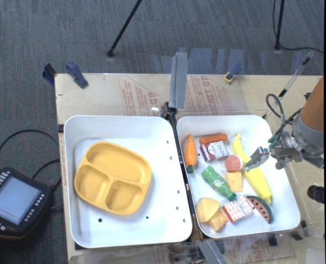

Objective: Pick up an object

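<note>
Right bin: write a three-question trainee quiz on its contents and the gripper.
1. True or false: the orange carrot lies against the right bin's left wall.
2. Which toy lies nearest the gripper? A) yellow banana B) watermelon slice C) green bottle
3. Fill in: the left bin holds a yellow divided ____.

Key: 1 true; 2 A; 3 plate.

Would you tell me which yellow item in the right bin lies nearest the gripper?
The corn cob, directly below the gripper; the banana and cheese wedge lie further left.
</note>
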Controlling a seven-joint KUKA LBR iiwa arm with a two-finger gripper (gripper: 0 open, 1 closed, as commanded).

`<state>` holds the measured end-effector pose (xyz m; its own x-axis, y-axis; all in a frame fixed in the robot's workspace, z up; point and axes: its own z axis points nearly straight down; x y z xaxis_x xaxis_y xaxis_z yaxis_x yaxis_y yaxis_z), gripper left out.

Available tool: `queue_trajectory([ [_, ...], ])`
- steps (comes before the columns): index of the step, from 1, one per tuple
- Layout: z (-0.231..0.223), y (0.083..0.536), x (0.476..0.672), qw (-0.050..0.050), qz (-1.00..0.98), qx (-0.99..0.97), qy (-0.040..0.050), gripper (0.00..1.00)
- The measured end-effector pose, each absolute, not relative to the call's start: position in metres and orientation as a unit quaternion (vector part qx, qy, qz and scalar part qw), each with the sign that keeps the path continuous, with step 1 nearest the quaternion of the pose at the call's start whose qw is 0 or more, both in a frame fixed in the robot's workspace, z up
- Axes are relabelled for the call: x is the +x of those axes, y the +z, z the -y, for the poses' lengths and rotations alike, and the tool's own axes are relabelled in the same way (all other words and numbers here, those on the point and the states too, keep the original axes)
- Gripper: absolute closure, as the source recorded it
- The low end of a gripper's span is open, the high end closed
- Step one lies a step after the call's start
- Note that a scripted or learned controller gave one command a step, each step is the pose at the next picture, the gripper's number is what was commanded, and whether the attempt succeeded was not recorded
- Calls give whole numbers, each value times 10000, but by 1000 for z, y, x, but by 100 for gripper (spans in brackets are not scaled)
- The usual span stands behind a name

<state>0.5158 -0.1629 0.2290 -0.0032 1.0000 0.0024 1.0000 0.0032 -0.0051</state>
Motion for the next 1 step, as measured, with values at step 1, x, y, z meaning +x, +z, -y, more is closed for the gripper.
queue_trajectory([
  [1,198,161,538,45,6417,-7669,19,0],
])
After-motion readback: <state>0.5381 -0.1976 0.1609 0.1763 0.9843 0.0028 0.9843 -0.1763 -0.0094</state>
